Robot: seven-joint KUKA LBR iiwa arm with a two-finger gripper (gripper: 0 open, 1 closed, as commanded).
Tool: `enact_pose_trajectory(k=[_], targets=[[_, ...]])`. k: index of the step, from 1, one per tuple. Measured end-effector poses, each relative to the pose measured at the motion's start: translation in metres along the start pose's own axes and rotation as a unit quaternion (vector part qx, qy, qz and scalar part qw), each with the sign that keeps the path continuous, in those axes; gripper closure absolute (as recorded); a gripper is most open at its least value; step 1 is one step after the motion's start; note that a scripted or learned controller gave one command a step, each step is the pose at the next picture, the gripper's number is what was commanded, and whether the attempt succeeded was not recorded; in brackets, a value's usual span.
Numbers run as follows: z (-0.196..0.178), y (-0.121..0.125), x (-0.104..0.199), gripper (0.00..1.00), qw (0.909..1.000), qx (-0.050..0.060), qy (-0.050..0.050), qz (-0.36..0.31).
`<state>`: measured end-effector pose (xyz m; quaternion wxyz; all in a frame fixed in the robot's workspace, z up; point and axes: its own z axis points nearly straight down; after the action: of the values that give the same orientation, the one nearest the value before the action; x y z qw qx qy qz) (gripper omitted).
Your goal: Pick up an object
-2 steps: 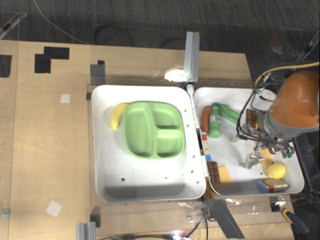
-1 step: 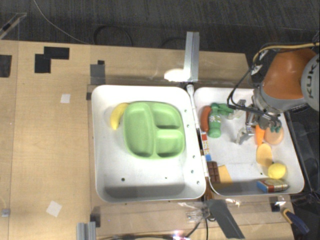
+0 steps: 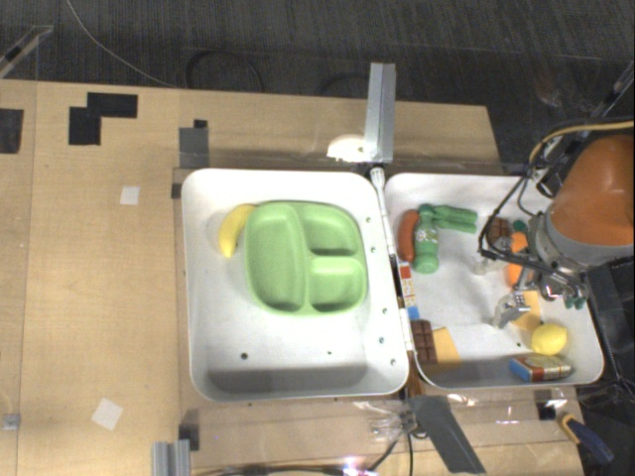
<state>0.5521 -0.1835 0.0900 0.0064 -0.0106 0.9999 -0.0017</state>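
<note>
The right bin (image 3: 464, 296) holds a green bottle (image 3: 437, 231), a red-orange sausage (image 3: 408, 234), a brown chocolate bar (image 3: 424, 340), an orange-yellow block (image 3: 445, 345), a yellow lemon (image 3: 549, 339) and a blue-and-orange tube (image 3: 541, 369). My gripper (image 3: 524, 303) hangs low over the bin's right side, just above and left of the lemon. A small orange piece (image 3: 516, 271) lies right beside the wrist, partly hidden. The arm's orange band (image 3: 595, 201) covers the bin's far right corner.
The left bin (image 3: 213, 365) carries a green divided plate (image 3: 303, 256) with a yellow banana (image 3: 233, 229) at its left edge. A metal post (image 3: 381, 112) stands behind the rim shared by both bins. Black cables (image 3: 516, 201) loop near the wrist.
</note>
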Motion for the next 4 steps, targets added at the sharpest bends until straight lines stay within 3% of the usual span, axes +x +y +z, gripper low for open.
enact_pose_trajectory(k=[1,2,3,4], targets=[[0.000,0.006,-0.011,0.00,0.9996,0.000,0.000,0.030],[-0.015,0.007,-0.017,1.00,0.9996,0.002,-0.010,0.026],[-0.014,0.007,-0.016,0.00,0.9996,0.002,-0.009,0.026],[0.000,-0.002,0.005,0.00,0.9988,-0.001,-0.002,0.048]])
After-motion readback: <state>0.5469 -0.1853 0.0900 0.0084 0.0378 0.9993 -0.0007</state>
